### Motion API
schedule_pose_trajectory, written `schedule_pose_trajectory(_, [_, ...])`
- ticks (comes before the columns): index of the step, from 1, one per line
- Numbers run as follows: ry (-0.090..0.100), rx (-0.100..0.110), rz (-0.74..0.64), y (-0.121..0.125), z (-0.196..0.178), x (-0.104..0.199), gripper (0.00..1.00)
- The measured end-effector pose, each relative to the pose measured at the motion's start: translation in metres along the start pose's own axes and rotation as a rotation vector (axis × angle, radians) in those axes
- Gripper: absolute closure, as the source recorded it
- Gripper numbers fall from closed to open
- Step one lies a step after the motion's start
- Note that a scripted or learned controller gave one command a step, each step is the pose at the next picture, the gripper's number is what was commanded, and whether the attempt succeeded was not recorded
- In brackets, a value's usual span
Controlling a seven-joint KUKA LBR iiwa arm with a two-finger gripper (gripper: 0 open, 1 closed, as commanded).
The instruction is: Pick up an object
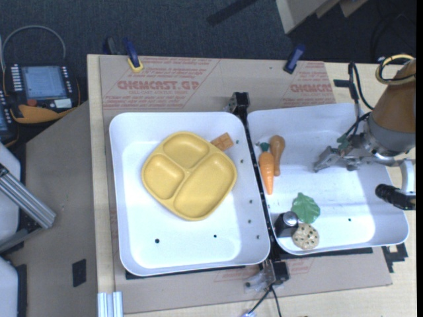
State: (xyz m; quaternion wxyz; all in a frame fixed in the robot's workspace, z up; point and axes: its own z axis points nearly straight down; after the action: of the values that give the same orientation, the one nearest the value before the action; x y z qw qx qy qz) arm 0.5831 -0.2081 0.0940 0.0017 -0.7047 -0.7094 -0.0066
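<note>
My gripper (334,164) hangs over the right bin (344,240), toward its right side, with its grey fingers spread open and nothing between them. Well to its left, by the bin's left wall, lie an orange carrot (266,170) and a brown piece (277,150) side by side. Near the bin's front left corner sit a green leafy toy (306,207), a speckled cookie (305,236) and a small black-and-silver object (286,222). The left bin (132,236) holds a yellow divided plate (190,175) with a small orange-brown block (223,141) at its top right edge.
The arm's orange band (399,104) and grey wrist stand above the right bin's right edge. A black divider (254,177) runs between the two bins. Blue clamps (134,57) grip the bench's far edge.
</note>
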Motion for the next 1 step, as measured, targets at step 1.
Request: schedule_pose_trajectory(1, [-0.010, -0.016, -0.001, 0.0037, -0.0145, -0.0021, 1.00])
